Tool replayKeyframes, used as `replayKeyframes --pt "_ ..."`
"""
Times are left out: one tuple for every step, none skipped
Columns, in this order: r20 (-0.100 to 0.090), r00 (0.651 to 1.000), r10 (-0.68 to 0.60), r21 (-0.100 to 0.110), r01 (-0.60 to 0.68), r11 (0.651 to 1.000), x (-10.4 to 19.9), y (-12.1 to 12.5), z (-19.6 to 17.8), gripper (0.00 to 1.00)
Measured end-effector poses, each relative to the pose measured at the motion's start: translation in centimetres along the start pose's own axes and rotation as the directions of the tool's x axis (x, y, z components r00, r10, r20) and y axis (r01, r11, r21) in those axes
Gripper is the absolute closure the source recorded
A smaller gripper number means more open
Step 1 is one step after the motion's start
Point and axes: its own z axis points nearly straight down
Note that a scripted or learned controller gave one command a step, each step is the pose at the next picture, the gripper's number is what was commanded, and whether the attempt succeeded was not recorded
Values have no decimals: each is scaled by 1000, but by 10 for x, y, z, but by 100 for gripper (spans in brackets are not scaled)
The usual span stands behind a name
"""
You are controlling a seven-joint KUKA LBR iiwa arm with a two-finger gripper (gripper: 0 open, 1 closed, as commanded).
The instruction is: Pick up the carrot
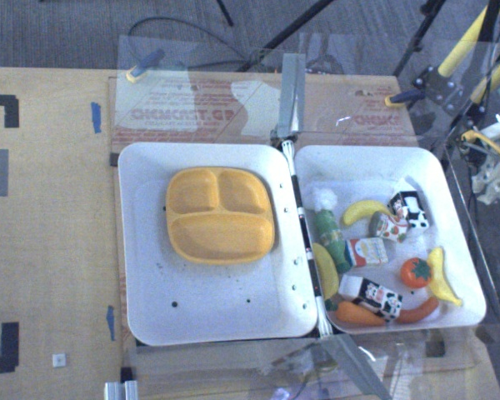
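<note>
The carrot (356,314) is an orange, tapered piece lying along the front wall of the right bin (454,190), at its near left corner. A black-and-white cow-print carton (378,297) rests against its upper side and covers part of it. A reddish-orange elongated piece (420,309) continues to the right of the carton; I cannot tell whether it belongs to the carrot.
The right bin is crowded: a tomato (414,272), two bananas (442,278) (364,212), a green bottle (328,232), small cartons (368,251) (408,209) and a yellow piece (325,270). The left bin (142,248) holds a yellow divided plate (221,215).
</note>
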Motion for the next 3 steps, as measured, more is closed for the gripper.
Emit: replayKeyframes --pt "-1 1000 7 -2 -7 1000 59 12 42 100" --pt "1 929 -370 2 370 929 59 13 72 100" --pt "-3 1000 8 -3 -8 1000 78 17 71 100"
